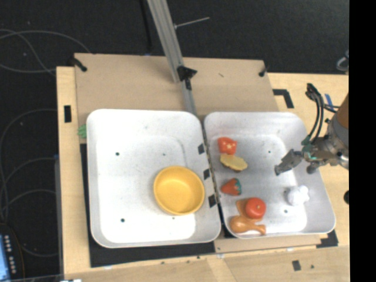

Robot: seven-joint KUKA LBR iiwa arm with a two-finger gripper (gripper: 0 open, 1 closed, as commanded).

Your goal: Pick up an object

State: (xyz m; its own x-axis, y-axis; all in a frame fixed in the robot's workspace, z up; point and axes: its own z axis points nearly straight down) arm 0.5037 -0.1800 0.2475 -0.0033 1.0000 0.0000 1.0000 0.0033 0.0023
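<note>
Two bins: your gripper hangs over the right bin, above a white lump; you cannot tell the jaws' state.

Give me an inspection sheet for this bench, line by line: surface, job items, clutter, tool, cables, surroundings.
Surface: tan bench bearing a left white bin and a right white bin, side by side.
Job's things: yellow bowl in the left bin; in the right bin, a red piece, a yellow piece, a strawberry-like piece, a tomato-like piece, an orange pear-like piece and a white object.
Clutter: nothing seen.
Grippers: tool over the right bin's right side; finger state unclear.
Cables: dark cables above the wrist; thin wires on the floor.
Surroundings: dark floor, slanted metal pole.
</note>
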